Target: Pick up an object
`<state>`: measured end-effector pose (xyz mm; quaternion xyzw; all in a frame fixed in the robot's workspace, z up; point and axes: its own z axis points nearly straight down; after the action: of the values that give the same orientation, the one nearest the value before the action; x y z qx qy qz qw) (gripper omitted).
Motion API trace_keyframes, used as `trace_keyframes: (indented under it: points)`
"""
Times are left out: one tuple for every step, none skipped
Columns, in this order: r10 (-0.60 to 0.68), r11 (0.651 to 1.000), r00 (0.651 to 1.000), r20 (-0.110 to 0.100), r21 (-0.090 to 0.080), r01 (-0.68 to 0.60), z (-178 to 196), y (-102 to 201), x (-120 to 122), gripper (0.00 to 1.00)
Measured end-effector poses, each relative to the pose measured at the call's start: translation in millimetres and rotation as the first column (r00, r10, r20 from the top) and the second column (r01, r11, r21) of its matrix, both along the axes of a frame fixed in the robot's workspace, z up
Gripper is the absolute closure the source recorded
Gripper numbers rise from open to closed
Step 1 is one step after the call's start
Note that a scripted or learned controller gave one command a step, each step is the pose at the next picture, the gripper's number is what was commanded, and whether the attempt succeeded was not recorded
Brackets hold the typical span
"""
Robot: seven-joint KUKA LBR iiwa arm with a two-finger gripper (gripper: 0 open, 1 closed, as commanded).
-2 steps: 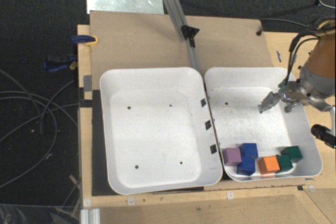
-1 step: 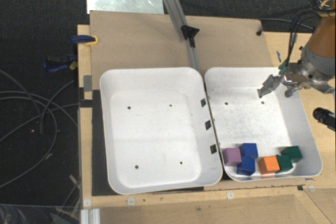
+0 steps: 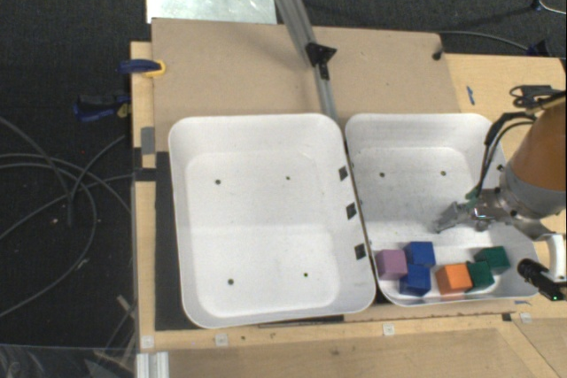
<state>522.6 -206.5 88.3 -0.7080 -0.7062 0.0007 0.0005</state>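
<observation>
Blocks fill the near edge of the right bin [image 3: 403,150]: purple [image 3: 392,262], blue [image 3: 418,268], orange [image 3: 455,278] and green [image 3: 486,267], packed touching in a row. Largest on the bench [image 3: 230,71] is the left bin [image 3: 266,217], touching the right one. The arm [image 3: 540,168] reaches over the right bin's far right side, and its gripper [image 3: 459,217] hangs just beyond the blocks, holding nothing; how wide it stands cannot be told.

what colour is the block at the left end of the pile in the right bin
Purple, seen in the camera view.
</observation>
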Motion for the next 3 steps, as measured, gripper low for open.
trace_keyframes:
  points:
    - [0.009, 1.000, 1.000, 0.007, -0.001, -0.009, 28.5, 13.7, 21.4, 0.00]
    - [0.012, 1.000, 1.000, 0.006, 0.000, -0.012, 1.3, 43.4, 58.6, 0.00]
    - [0.014, 1.000, 1.000, 0.007, 0.000, -0.014, 36.8, 99.1, 64.9, 0.00]
